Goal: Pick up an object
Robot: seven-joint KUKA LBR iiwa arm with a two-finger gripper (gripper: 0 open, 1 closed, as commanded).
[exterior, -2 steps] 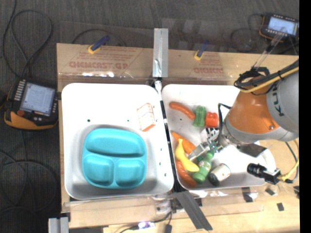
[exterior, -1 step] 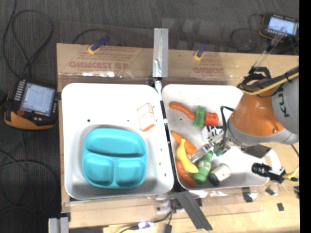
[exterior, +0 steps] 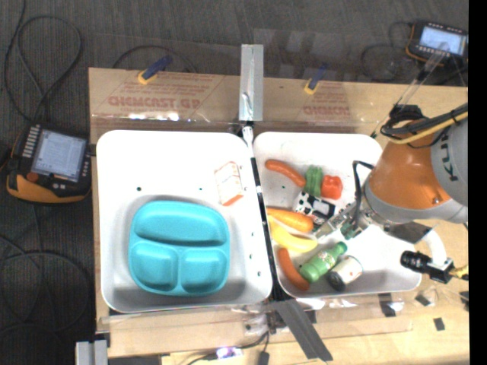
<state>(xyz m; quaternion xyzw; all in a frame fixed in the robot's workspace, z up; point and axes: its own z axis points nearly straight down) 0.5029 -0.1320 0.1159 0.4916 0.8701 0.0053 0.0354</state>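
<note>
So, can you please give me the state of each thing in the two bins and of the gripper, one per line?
gripper: low in the right bin, over the toys
green bottle: lying on its side
turquoise tray: flat in the left bin, right way up
orange carrot: lying flat
yellow banana: lying flat beneath the carrot
</note>
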